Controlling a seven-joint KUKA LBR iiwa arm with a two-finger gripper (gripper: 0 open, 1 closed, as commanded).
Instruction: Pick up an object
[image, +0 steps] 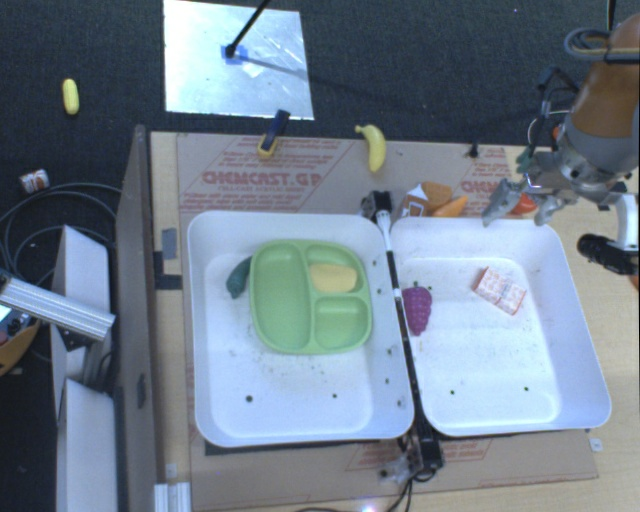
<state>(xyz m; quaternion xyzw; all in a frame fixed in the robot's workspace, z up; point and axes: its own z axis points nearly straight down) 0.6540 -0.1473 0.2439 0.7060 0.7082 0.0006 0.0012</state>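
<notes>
My gripper hangs above the far right corner of the right bin, its fingers spread apart with nothing between them. Inside that bin lie a small pink and white box towards the back and a purple bunch of grapes by the left wall. The left bin holds a green divided plate with a yellow piece in one compartment. A dark green item lies beside the plate's left edge.
Behind the bins, on the cardboard, lie a yellow banana, an orange piece next to a small carton, and a yellow and black clamp. Cables and a metal rail sit at the left.
</notes>
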